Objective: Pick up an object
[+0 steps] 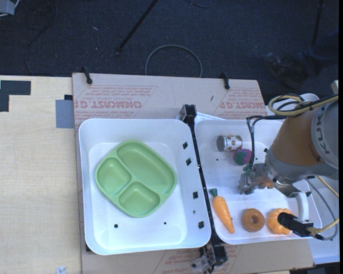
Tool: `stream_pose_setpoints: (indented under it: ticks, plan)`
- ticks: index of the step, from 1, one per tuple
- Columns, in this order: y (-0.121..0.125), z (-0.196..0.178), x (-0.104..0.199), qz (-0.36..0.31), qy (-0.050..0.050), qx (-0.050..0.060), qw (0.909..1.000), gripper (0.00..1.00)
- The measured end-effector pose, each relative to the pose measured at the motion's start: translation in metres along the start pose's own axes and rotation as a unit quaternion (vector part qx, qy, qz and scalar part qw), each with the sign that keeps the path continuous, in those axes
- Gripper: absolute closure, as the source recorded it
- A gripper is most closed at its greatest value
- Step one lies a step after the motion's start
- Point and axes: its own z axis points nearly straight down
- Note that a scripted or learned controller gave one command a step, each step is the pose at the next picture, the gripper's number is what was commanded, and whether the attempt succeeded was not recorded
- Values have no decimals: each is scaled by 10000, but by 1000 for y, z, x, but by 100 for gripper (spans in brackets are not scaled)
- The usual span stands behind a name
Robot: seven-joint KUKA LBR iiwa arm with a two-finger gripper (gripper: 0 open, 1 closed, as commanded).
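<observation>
Surface (pixel 34 181): it carries two white bins side by side, with the arm (pixel 300 141) reaching over the right one.
Left bin (pixel 97 227): a green divided plate (pixel 135 177) lies in its middle, untouched.
Right bin (pixel 208 133): every candidate thing rests on its floor, so nothing is lifted yet and the whole pick is left to do.
Carrot (pixel 223 211): lies near the bin's left wall, toward the front edge.
Doughnut (pixel 252 220): sits by the front edge, just right of the carrot.
Orange toy (pixel 279 222): sits at the front right corner, partly behind a black part of the arm.
Can (pixel 229 142): lies on its side near the back edge.
Purple ball (pixel 243 156): just beside the can, toward the middle.
End effector (pixel 247 185): low over the bin's middle, between the ball and the doughnut; I cannot tell how its jaws stand, and nothing is seen in its grip.
Progress: by my judgement, early, at the reach-down stage.
</observation>
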Motion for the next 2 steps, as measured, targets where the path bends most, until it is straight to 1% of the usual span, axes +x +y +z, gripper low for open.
stream_pose_setpoints:
  ticks: [1,2]
  plan:
    - [0,-46,-9,-4,-5,-12,10000,100]
    - [5,-103,-19,-33,-10,-25,10000,100]
